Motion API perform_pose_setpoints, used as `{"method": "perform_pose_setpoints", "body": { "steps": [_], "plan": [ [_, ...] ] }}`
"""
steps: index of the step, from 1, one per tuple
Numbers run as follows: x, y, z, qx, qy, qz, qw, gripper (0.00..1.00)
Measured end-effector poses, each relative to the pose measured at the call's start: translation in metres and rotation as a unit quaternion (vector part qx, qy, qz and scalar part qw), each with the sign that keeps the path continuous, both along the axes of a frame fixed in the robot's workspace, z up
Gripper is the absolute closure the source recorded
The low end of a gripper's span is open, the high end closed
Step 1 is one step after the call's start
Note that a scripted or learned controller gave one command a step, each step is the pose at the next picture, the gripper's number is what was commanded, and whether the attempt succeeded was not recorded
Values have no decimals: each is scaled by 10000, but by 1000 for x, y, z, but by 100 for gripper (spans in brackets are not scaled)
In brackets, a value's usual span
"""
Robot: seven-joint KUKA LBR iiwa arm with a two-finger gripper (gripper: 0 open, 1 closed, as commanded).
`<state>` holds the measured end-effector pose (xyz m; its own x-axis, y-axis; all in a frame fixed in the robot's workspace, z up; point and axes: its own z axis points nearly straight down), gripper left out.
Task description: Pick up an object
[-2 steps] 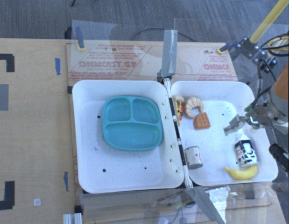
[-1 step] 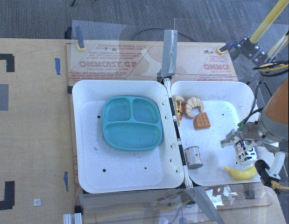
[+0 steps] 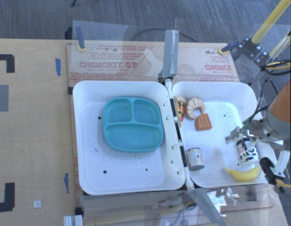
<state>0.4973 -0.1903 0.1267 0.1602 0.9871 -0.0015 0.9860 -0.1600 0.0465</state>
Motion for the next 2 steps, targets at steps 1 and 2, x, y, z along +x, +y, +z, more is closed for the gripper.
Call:
{"method": "perform_pose_setpoints", "body": {
  "steps": [1, 2],
  "plan": [
    [2, -3, -1, -9, -33, 241, 9997, 0],
    [3, -3, -2, -12, -50, 260, 9996, 0]
  ]
}}
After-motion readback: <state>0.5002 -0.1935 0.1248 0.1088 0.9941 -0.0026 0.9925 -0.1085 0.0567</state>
